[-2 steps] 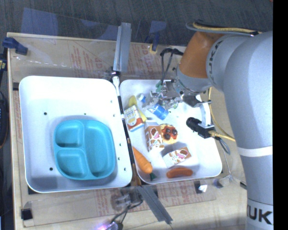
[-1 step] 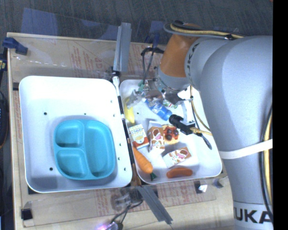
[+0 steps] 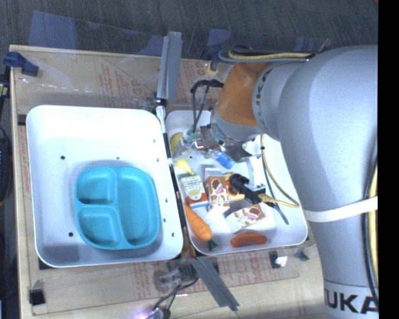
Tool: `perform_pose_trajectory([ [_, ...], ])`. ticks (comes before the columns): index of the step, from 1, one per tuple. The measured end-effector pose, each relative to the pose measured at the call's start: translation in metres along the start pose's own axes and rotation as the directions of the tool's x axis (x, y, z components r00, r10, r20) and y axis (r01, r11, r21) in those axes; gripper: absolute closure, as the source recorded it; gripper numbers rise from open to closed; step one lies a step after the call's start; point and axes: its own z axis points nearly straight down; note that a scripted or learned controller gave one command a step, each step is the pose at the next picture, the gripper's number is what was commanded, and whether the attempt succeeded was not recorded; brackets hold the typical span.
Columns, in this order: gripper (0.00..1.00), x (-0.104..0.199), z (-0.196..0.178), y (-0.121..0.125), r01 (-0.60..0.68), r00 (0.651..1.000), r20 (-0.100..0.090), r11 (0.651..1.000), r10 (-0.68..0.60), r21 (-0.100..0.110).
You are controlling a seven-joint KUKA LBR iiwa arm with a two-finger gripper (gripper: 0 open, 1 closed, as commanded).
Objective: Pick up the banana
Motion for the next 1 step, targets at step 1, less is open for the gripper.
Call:
perform_pose_trajectory([
  [1, 1.00, 0.0051, -0.0073, -0.0014, 0.010, 1.000, -0.010, 1.000, -0.009, 0.014],
])
